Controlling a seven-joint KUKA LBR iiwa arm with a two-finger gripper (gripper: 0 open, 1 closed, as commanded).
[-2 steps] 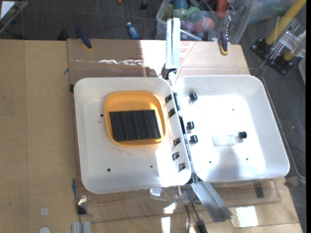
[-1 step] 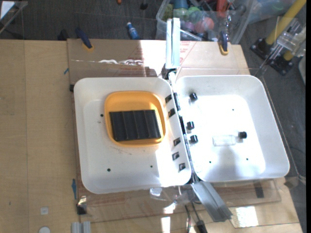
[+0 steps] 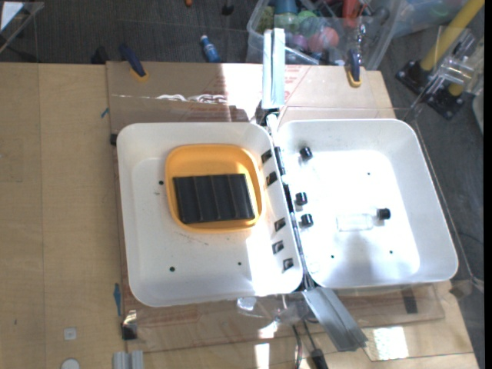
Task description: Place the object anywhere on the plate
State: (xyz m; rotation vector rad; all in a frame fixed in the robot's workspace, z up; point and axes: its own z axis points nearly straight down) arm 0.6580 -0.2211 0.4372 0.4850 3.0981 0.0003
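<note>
An orange plate [image 3: 211, 161] with rounded corners lies in the left white bin [image 3: 146, 267], toward its back. A flat black ribbed rectangular object [image 3: 213, 197] rests on the plate and covers its front half. In the right white bin [image 3: 430, 206] lies a small clear object with a black end [image 3: 363, 221], on its side on the bin floor, right of centre.
Small black knobs [image 3: 305, 153] sit along the right bin's left side, near the clips [image 3: 278, 224] on the wall between the bins. A clear upright panel [image 3: 273, 68] stands behind the bins. A box of colourful toys [image 3: 330, 14] stands beyond the bench.
</note>
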